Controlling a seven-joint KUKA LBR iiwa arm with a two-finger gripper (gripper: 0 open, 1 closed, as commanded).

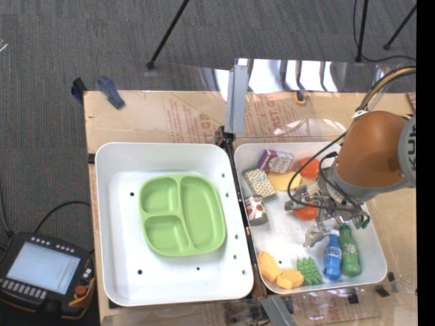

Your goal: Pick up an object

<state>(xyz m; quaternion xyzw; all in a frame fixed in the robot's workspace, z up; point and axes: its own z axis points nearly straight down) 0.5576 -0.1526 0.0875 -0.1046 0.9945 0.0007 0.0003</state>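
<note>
Camera view | cardboard-topped bench (170,117) | grey carpet (81,32) | tripod legs (170,26)

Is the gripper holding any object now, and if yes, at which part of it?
It cannot be told. The gripper is low in the right bin, next to a red item and above the blue bottle, but nothing visibly sits between its fingers.

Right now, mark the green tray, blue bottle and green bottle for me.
green tray (182,214): camera view, on the divider between its compartments.
blue bottle (332,258): camera view, on the middle of its body.
green bottle (350,253): camera view, on the label area of its body.
</note>
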